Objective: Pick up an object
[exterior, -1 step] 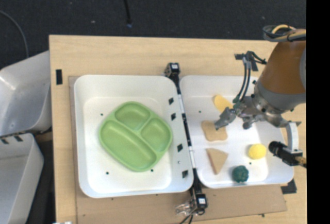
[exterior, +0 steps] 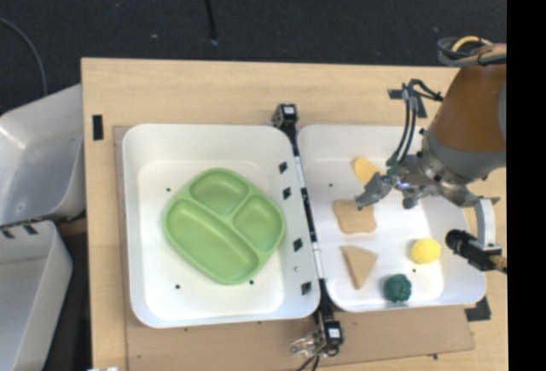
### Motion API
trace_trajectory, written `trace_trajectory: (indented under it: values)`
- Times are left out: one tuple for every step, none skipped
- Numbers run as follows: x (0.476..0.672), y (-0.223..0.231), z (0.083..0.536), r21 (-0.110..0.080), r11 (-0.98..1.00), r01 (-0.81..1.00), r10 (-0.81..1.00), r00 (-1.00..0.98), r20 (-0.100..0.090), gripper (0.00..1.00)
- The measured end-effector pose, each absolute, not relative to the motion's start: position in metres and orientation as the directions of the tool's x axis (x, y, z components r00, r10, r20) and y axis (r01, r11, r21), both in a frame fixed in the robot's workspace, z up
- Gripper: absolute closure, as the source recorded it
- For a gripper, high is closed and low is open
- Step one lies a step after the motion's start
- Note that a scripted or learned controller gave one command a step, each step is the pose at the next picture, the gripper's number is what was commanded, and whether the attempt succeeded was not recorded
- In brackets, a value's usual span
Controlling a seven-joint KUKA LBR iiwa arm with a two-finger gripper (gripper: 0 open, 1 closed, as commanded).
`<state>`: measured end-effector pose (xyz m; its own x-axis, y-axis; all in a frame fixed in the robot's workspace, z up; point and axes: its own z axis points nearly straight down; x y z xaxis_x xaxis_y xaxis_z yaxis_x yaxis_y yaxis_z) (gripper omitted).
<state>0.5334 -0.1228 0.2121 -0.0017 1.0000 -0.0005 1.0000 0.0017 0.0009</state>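
At the near edge of the table (exterior: 102, 344) sit the two white bins, side by side and touching along a clipped seam. The left bin (exterior: 141, 275) holds a green divided plate (exterior: 223, 225), lying flat and slightly turned, with three compartments. The right bin (exterior: 328, 147) carries the small things: a tan toast-shaped piece (exterior: 355, 217) near its middle, a tan wedge (exterior: 359, 264) just below it, a dark green round object (exterior: 397, 287) near the front rim, a yellow ball (exterior: 425, 252) to the right of the wedge, and a yellow piece (exterior: 367, 169) toward the back. The grey arm with its orange band (exterior: 473, 109) reaches in over the right bin; its jaws (exterior: 394, 190) hang spread apart above the bin floor, with nothing between them, between the yellow piece and the toast-shaped piece, close to both.
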Motion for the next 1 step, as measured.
trace_trajectory:
  values:
    - [0.5375, -0.1203, 0.1503, -0.005, 0.000, 1.000, 1.000, 0.000, 0.000, 0.00]
